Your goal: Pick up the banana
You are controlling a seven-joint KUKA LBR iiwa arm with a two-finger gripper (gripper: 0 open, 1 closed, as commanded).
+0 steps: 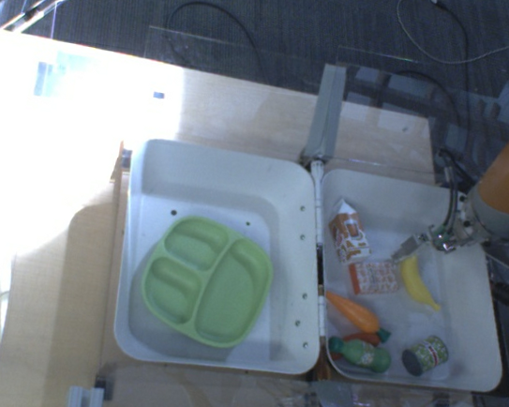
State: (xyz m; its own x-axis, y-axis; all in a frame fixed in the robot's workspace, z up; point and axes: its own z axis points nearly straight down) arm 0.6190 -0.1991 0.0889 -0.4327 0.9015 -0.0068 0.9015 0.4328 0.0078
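End effector [416,245], whose opening I cannot tell, hangs just above-left of the banana [419,283], which runs diagonally down-right.

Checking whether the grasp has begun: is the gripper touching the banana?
Cannot tell. In the camera view the gripper hangs right over the banana's upper end, and the slanted look-down shows neither clear contact nor a clear gap.

Yellow banana [419,282], green tray [207,281], seemingly orange carrot [352,312].

Pale wooden bench [230,114] washed by glare at left; dark ribbed floor [266,0] with looping cables [468,40] behind
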